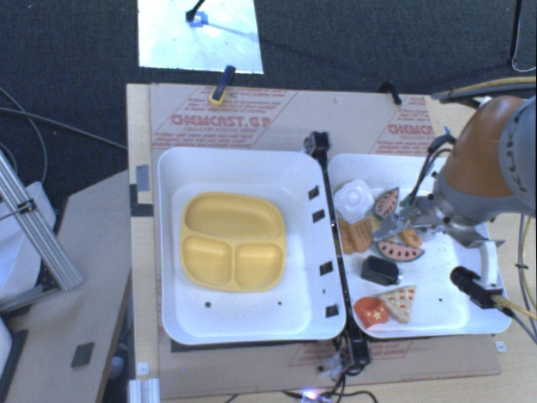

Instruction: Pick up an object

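My gripper (396, 222) is low in the right bin (436, 321), reaching in from the right among the toy foods. A watermelon slice (386, 201) lies just behind its tip and a second watermelon slice (400, 249) just in front of it. A brown waffle-like piece (357, 235) sits to its left, beside a white cup-shaped object (353, 198). Closer to the front lie a black block (379, 269), a red tomato piece (371, 311) and a pale wedge with a crust (399, 302). The gripper's tip is hidden among the pieces.
The left bin (243, 162) holds a yellow divided plate (232, 240). A black divider with clips (329, 233) runs between the bins. The arm's grey and orange body (487, 162) hangs over the right bin's back right corner.
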Robot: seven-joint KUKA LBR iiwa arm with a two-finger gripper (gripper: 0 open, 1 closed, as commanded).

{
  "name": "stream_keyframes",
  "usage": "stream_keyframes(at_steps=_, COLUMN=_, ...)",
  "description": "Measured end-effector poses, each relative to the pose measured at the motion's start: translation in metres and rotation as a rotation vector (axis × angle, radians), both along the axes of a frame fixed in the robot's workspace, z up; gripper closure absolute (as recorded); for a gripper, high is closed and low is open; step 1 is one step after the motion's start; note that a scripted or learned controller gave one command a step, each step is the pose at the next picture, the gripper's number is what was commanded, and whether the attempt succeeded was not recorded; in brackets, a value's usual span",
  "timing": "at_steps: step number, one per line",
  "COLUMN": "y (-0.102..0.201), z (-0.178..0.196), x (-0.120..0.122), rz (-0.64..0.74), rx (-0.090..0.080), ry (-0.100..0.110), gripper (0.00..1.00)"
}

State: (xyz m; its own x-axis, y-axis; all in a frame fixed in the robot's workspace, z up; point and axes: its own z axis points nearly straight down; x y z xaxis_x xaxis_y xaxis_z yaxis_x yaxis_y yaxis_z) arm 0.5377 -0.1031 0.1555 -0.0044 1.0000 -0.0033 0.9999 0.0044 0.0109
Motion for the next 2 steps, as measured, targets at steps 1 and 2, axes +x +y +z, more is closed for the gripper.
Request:
stream_keyframes(at_steps=1, y=0.018, z=-0.055, x=-0.043, rz=-0.003, rx=0.006, ry=0.015, gripper=0.00)
stream_keyframes(at_steps=2, y=0.017, z=-0.042, x=-0.040, rz=-0.002, rx=0.004, ry=0.008, gripper=1.00)
